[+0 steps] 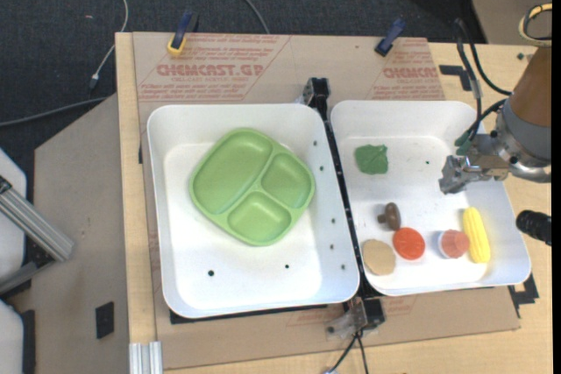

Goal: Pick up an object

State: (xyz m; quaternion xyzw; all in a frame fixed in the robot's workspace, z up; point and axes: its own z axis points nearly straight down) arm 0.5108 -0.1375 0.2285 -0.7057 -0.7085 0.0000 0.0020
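Observation:
The right bin [412, 114] holds several small toy foods: a green leafy piece [372, 158], a small brown piece [391, 214], a tan round piece [379, 257], a red-orange round piece [408, 243], a pink round piece [453, 243] and a yellow corn cob [476, 234]. My gripper [457, 174] hangs over the right side of this bin, above and just left of the corn cob. I see nothing held in it.
The left bin [175, 271] holds a green divided plate [252, 186], tilted diagonally. Blue clamps [181, 31] pin the cardboard sheet at the back. Black brackets [316, 90] sit between the bins. Cables run across the dark floor at the back.

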